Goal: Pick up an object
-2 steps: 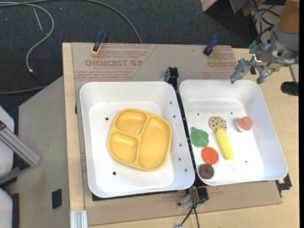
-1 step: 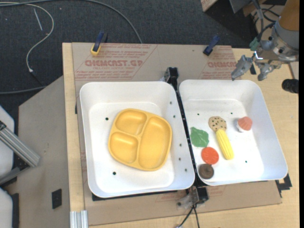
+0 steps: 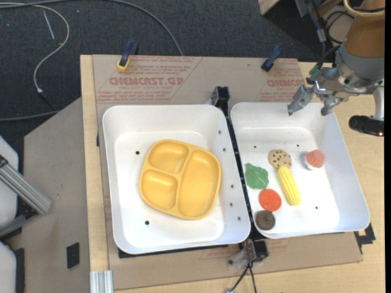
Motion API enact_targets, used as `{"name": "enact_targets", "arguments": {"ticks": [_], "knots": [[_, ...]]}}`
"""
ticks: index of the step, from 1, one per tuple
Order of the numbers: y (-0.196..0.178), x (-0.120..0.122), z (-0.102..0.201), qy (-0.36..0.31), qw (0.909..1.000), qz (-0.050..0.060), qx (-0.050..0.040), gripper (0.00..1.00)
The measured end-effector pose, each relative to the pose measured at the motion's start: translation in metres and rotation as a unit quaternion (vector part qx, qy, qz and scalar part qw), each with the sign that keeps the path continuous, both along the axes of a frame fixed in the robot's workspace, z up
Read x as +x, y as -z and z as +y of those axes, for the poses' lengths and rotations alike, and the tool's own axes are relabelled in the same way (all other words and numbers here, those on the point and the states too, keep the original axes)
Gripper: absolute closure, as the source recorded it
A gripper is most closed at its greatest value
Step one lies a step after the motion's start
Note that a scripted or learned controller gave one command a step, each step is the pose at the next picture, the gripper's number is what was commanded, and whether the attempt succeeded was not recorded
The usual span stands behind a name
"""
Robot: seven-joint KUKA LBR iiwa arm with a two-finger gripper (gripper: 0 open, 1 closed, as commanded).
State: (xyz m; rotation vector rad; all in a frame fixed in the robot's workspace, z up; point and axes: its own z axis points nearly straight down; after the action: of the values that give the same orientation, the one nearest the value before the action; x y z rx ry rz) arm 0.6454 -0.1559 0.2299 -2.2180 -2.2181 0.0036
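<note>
Dark carpet floor, white cable, cardboard-topped bench, blue clamps

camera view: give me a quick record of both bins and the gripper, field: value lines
left bin: holds a yellow three-compartment plastic plate
right bin: holds six small toy foods
items: green leafy piece, speckled tan cookie, yellow corn cob, red tomato, brown round piece, pink-and-white piece
gripper: open, above the right bin's far edge, holding nothing
task state: nothing picked up yet
</note>
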Motion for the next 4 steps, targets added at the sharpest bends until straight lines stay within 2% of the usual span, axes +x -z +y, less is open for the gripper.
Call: {"name": "enact_targets", "arguments": {"ticks": [1, 2, 3, 4], "knots": [[0.061, -0.003, -0.006, 0.0, 1.0, 0.001, 0.0001, 0.0], [0.111, 0.004, -0.011, 0.0, 1.0, 0.001, -0.0001, 0.0], [0.096, 0.006, -0.011, 0.0, 1.0, -0.003, -0.0006, 1.0], [0.049, 0.006, -0.017, 0.0, 1.0, -0.006, -0.0019, 1.0]]}}
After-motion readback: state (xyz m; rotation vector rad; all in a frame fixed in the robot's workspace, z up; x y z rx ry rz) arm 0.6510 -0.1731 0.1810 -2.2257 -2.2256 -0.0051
